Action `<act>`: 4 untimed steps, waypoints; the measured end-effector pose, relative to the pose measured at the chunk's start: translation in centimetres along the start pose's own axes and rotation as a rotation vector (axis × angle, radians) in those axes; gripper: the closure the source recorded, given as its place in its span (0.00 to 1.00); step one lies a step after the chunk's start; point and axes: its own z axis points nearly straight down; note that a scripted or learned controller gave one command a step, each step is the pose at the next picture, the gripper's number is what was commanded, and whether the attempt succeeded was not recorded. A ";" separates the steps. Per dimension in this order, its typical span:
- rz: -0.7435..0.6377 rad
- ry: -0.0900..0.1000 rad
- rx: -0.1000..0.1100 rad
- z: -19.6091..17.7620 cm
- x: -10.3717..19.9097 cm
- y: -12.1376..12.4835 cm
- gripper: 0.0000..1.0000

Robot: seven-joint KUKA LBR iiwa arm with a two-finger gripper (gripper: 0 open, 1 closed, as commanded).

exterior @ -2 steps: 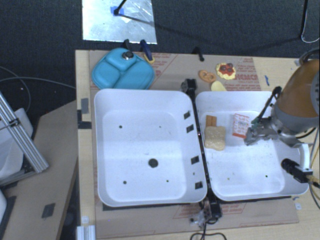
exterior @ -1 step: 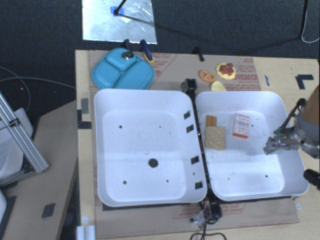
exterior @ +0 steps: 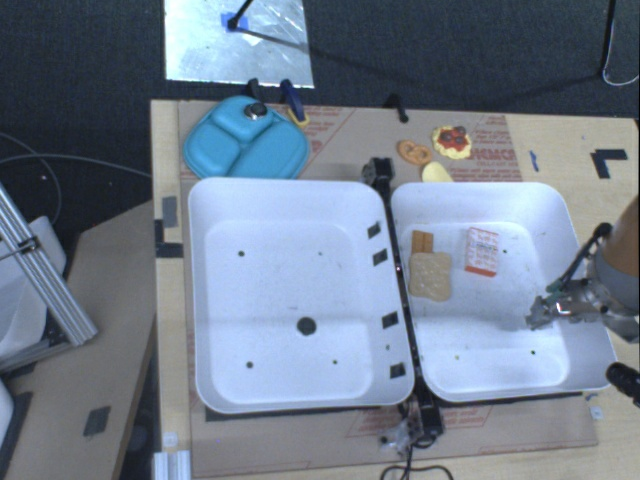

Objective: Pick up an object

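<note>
Bins: two; left bin [exterior: 290, 298], right bin [exterior: 500, 368].
Right bin contents: cracker [exterior: 422, 241], toast slice [exterior: 431, 276], red-white packet [exterior: 482, 251].
Gripper [exterior: 545, 310]: jaw state cannot be told.
Bench [exterior: 560, 148]: cardboard-covered, dark carpet [exterior: 80, 48] around.

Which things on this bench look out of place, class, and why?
Three toy foods, a pretzel, a small pizza and a yellow piece, lie on the bench behind the right bin, not in it. A blue divided plate sits behind the left bin.

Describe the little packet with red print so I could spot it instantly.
Look in the right-hand white bin, upper middle of its floor. The small white packet lies there, right of two tan, bread-like pieces; it alone carries red print.
</note>
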 end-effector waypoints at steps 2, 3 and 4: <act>-0.005 -0.003 -0.009 -2.2 0.0 0.4 1.00; -0.007 -0.004 -0.012 -3.3 0.0 0.5 1.00; -0.010 -0.005 -0.015 -4.3 0.0 0.6 1.00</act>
